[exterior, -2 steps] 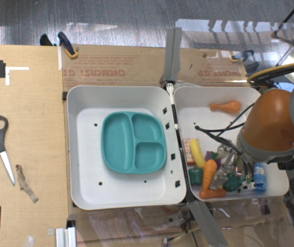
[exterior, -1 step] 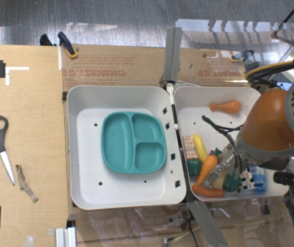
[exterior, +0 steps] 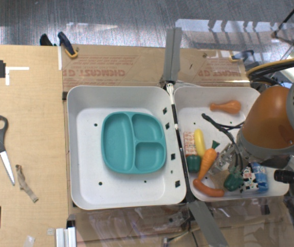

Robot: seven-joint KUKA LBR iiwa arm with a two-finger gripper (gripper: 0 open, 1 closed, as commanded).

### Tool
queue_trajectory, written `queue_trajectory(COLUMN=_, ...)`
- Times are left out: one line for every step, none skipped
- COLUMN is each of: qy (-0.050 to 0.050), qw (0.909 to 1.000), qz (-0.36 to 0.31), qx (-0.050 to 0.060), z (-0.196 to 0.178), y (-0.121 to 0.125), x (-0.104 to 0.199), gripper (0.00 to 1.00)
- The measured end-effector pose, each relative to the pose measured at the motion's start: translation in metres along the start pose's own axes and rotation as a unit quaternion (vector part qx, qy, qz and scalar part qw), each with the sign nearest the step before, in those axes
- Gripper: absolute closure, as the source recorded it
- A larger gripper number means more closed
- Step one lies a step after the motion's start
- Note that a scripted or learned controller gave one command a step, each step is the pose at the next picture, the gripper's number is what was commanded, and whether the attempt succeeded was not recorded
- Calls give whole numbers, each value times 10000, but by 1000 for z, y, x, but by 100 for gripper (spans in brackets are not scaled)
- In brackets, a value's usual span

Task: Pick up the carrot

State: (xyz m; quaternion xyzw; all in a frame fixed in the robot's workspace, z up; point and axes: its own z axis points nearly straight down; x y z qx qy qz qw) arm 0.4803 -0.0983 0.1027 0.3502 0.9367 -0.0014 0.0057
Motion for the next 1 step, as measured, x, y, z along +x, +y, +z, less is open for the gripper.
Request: queue_trajectory(qy=52, qw=10000, qz=77, qx=6, z=-89, y=47, x=42, gripper=100)
